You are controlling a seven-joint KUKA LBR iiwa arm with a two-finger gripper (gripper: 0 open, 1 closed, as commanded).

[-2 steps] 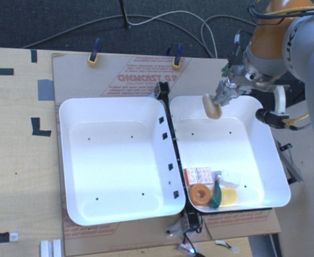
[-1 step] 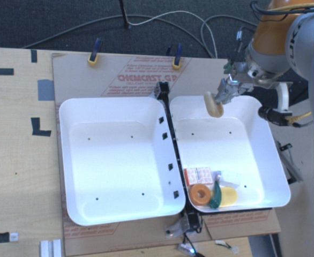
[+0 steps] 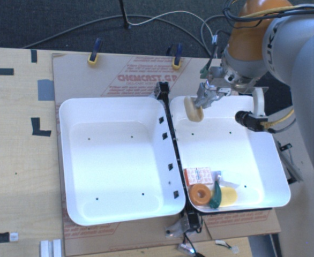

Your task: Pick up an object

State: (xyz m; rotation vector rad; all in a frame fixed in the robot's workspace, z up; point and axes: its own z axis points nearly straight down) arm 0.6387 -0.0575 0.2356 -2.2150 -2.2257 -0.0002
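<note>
My gripper (image 3: 201,101) hangs over the back left part of the right bin (image 3: 264,159), with its fingers closed on a tan, rounded object (image 3: 192,110) that is lifted above the bin floor. At the bin's front left lie a red-and-white packet (image 3: 197,174), an orange ring (image 3: 201,194), a green object (image 3: 216,196) and a yellow object (image 3: 228,196), all clustered together and well apart from the gripper.
The left bin (image 3: 71,159) sits beside the right one, with a black divider with clips (image 3: 170,143) between them. Two clamps, yellow (image 3: 94,55) and orange (image 3: 176,58), hold the cardboard at the back. Cables trail behind the bench.
</note>
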